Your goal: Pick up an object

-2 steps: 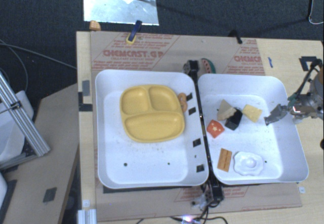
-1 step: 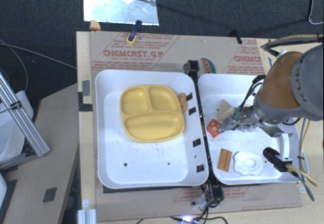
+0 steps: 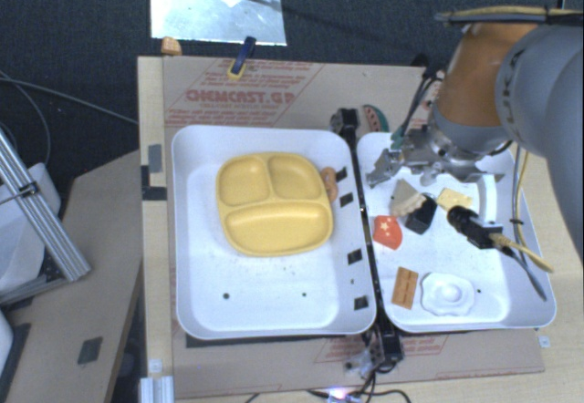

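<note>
My gripper [image 3: 388, 166] hangs over the upper left part of the right bin [image 3: 520, 301], close to the wall between the two bins. Just below it lie a beige wedge [image 3: 405, 201], a small black piece [image 3: 420, 215] and a yellow piece [image 3: 453, 200]. A red item [image 3: 387, 232] lies nearer the dividing wall. Toward the front of that bin are a brown waffle-like block [image 3: 404, 287] and a white fried-egg shape [image 3: 447, 294]. Nothing is visibly held.
The left bin [image 3: 201, 301] holds a yellow compartment plate [image 3: 272, 203] and a small orange-brown item [image 3: 328, 182] by its right wall. The grey arm with its orange band [image 3: 484, 73] covers the right bin's far side.
</note>
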Action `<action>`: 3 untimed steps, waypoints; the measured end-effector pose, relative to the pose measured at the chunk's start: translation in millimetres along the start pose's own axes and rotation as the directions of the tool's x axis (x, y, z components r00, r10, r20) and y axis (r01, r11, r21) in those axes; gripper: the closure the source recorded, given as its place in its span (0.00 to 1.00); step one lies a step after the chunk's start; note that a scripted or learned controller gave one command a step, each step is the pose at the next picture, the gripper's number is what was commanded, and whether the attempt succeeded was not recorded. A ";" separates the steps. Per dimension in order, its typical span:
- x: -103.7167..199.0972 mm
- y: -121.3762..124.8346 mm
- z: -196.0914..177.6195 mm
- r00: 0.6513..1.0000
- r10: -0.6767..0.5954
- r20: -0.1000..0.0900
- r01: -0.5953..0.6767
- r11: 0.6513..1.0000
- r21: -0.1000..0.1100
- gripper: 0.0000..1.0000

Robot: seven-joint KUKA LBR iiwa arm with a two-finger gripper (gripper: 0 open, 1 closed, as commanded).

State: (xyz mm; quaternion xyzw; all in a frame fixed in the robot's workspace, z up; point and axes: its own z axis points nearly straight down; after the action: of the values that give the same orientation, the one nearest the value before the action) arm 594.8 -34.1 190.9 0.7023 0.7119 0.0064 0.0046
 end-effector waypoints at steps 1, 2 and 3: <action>64.0 -77.7 6.1 1.000 0.004 -0.001 -0.004 1.000 0.018 0.00; 83.4 -107.1 -20.3 1.000 0.007 0.000 -0.007 1.000 0.015 0.00; 21.8 -86.4 6.5 1.000 0.018 0.005 -0.018 1.000 0.016 0.00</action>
State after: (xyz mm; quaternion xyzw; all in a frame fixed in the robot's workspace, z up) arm 508.3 -13.4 183.1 0.7086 0.7056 -0.0010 0.0006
